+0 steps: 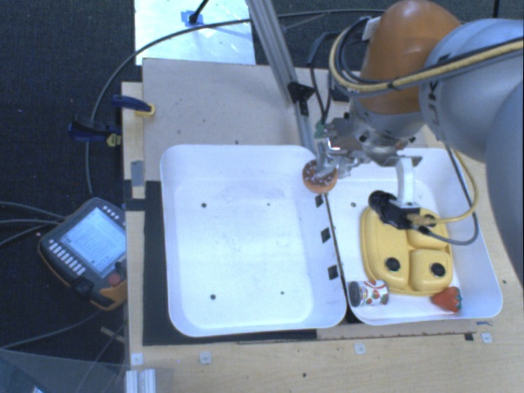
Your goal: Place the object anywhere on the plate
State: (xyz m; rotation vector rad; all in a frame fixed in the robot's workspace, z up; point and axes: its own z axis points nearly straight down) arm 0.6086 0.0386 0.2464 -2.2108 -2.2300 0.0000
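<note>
My tool point(322, 167) is clenched on the small brown disc point(319, 179), pinching its upper edge. It holds the disc over the seam between the two white bins, at their far end. The yellow plate point(378, 244) lies in the right bin point(483, 289), near the disc. I'd carry the disc level to the plate's broad middle, lower it until it touches, then let go. I'd stay off the small can point(368, 293) and the strawberry point(447, 300) by the plate's near edge.
</note>
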